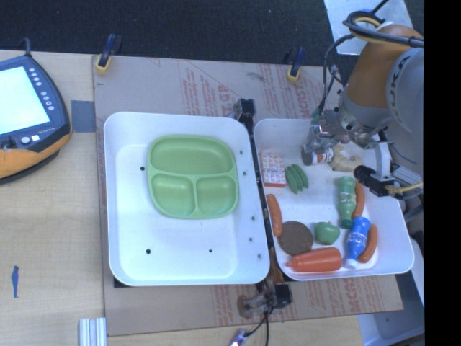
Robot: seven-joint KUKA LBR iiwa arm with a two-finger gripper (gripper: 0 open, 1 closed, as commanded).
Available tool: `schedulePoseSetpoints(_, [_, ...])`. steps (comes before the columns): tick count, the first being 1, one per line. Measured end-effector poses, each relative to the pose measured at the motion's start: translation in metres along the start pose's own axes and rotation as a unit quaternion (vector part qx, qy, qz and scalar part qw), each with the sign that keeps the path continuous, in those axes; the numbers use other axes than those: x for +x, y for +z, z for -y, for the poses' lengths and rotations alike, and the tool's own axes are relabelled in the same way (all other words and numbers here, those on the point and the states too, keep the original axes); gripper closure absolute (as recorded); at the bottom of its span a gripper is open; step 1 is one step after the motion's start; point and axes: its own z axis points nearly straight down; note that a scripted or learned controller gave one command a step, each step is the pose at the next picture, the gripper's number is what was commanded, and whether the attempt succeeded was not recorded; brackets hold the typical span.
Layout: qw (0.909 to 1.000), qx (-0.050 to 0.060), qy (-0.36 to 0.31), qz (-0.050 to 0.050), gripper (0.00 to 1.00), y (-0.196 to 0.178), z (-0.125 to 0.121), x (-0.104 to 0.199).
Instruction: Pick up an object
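Gripper (318, 152): down in the upper part of the right bin (288, 131), at the right of the frame; from up here I cannot tell how it is set, and nothing can be made out in it.
Pale object (344, 160): just right of the gripper, a small cream and reddish thing near the bin's far wall, too blurred to name.
Green pod (296, 178): dark green, ribbed, below and a little left of the gripper, lying apart from it.
Printed card (271, 168): red and white, flat on the bin floor, left of the green pod.
Green bottle (346, 197): along the right side of the bin, with a thin orange piece (359, 200) touching its right edge.
Blue bottle (356, 239): below the green bottle, at the lower right of the bin.
Green apple (326, 232): small, between the blue bottle and a brown disc (294, 237).
Carrot (314, 261): big orange one along the bin's near wall.
Sausage (275, 214): orange, lengthwise by the bin's left wall.
Arm (403, 92): grey with an orange band, coming in from the upper right.
Left bin (122, 215): holds a light green divided plate (193, 176).
Surface (50, 251): pale wood, with a tablet controller (27, 114) at the far left.
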Motion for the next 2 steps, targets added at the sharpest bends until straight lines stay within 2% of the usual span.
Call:
schedulePoseSetpoints(1, [1.0,0.005,0.002,-0.004,0.0,0.003,-0.009,-0.026])
schedulePoseSetpoints(2, [1.0,0.008,0.003,-0.004,0.0,-0.059,-0.007,-0.081])
